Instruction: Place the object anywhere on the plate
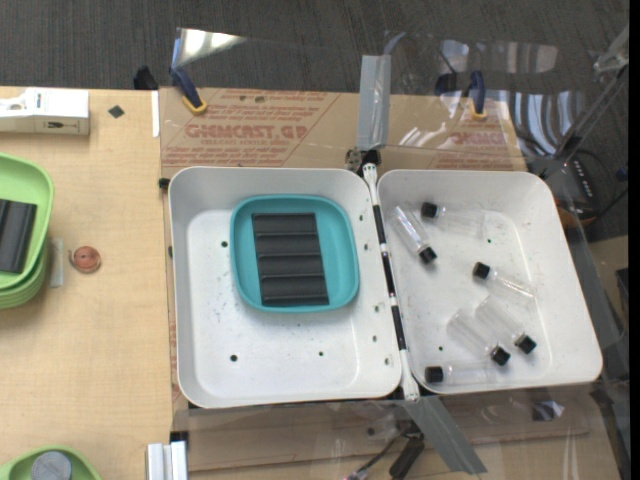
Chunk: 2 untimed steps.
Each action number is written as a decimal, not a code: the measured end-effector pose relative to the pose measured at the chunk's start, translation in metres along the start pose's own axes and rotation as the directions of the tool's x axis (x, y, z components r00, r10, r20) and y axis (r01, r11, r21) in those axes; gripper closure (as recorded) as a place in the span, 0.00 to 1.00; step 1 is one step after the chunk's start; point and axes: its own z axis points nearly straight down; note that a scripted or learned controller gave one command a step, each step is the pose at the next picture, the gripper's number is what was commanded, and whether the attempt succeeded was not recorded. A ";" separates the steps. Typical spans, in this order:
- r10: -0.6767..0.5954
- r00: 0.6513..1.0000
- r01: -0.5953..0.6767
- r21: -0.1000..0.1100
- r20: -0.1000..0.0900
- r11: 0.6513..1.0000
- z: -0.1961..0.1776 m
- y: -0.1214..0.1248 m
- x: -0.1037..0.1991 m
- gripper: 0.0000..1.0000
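Wood bench [90,368] over dark carpet [300,8]; printed cardboard [260,128] lies behind two white bins set side by side, rims touching at centre. Green tray [30,193] at far left edge of bench.

L bin [280,373]: teal plate [243,258] in upper middle, w/ black ribbed insert [292,258] on it.

R bin [560,268]: approx six clear tubes w/ black caps, scattered – one [410,233] just beside the centre divider, one [510,286] mid-bin, others near the front wall. All lie flat, none on the plate; the divider runs between tubes and plate.

Gripper state – cannot tell, so tube position rel. to it is also unknown.

Bare white floor surrounds the plate on all sides, widest at the front. Tubes mostly apart from each other; the front ones lie close to the rim.
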 end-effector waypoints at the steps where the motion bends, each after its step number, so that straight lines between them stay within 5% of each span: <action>1: 0.132 0.991 -0.132 0.003 0.001 0.991 0.001 -0.003 -0.006 0.00; 2: 0.246 0.969 -0.246 0.002 0.001 0.969 0.001 -0.006 -0.010 0.00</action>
